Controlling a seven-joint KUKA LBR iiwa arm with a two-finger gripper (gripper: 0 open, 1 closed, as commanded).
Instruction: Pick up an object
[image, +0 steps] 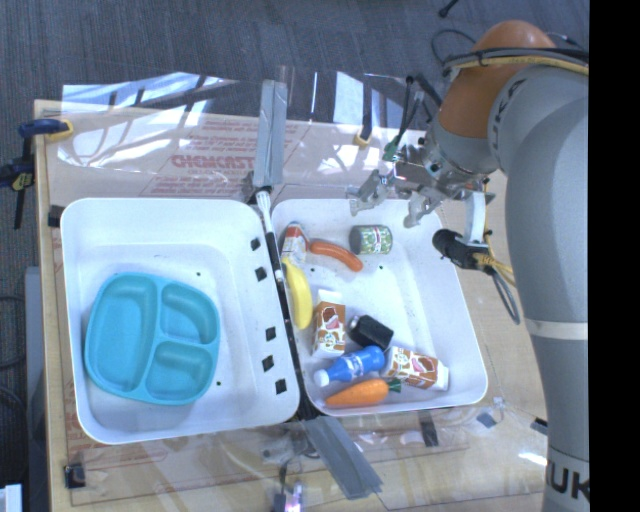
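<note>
My gripper (386, 208) hangs over the far edge of the right bin (462, 330), open, with nothing between its fingers (358, 203). Just below it a small green-labelled can (372, 239) lies on its side. To the can's left lies an orange sausage (335, 255). Along the bin's left wall rest a yellow banana (297, 292) and a small red-capped bottle (292, 240). Toward the front sit a brown-and-white carton (329, 328), a black object (372, 330), a blue bottle (350, 366), a carrot (356, 393) and a second carton (415, 369).
The left bin (100, 225) holds a light-blue divided tray (152, 338). A grey divider bar (268, 130) runs between the bins at the back. The arm's grey body (545, 200) fills the right side, with a black cable (465, 250) by the bin's right wall.
</note>
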